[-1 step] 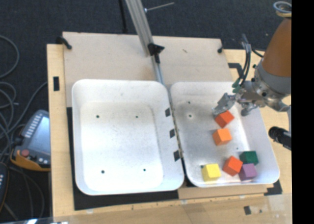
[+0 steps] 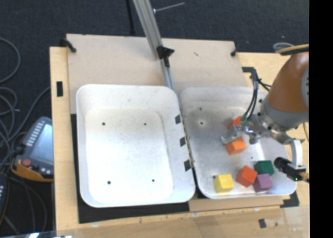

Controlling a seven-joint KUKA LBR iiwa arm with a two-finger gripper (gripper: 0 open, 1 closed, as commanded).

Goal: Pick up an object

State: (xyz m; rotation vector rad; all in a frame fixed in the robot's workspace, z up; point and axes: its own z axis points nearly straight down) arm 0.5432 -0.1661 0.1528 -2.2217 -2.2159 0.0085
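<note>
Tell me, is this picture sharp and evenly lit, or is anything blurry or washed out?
In the camera view the light is soft and even, the two white bins look slightly washed out, the whole picture is a little grainy, and the small coloured blocks such as the yellow cube have fuzzy edges; the gripper casts only a faint shadow.
</note>
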